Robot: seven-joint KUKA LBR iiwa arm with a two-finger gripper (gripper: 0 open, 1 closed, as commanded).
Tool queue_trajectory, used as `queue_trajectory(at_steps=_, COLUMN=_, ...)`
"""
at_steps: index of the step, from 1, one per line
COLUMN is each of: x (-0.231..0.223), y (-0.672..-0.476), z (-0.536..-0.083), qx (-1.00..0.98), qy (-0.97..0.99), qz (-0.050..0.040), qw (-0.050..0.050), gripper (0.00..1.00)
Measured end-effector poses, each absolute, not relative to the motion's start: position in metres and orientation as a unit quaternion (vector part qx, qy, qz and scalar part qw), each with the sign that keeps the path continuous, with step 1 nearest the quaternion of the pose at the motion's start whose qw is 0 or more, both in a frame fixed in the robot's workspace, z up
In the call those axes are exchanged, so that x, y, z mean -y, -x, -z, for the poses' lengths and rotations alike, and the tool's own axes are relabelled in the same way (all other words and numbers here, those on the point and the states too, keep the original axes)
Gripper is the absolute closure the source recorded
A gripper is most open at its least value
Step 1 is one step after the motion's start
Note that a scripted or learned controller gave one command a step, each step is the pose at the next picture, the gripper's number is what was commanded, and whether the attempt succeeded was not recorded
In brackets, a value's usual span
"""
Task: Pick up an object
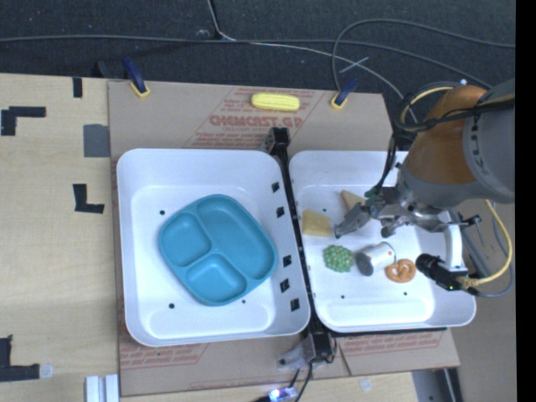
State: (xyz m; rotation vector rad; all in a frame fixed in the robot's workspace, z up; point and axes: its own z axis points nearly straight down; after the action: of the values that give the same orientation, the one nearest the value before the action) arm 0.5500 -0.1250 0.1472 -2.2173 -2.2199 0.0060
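Two-finger grey gripper (350, 222) low over the right shallow white bin (368, 315); finger state impossible to tell. Just left of it, pale yellow wedge (316, 223). Below, bumpy green ball (338, 258), grey-and-white cylinder (373, 256), orange pretzel-shaped toy (400, 270). Tan cone (350, 199) close above. Blue divided plastic plate (217, 248) in the left bin (142, 325).

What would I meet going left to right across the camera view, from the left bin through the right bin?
Blue divided plate in the left bin → pale yellow wedge → green bumpy ball → end effector → grey and white cylinder → pretzel, all of these in the right bin.
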Motion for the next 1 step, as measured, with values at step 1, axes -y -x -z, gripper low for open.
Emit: queue_trajectory(at_steps=1, x=0.1278, y=-0.5386, z=-0.0906, qx=0.707, qy=0.707, qz=-0.0025, qw=0.003, gripper=0.0)
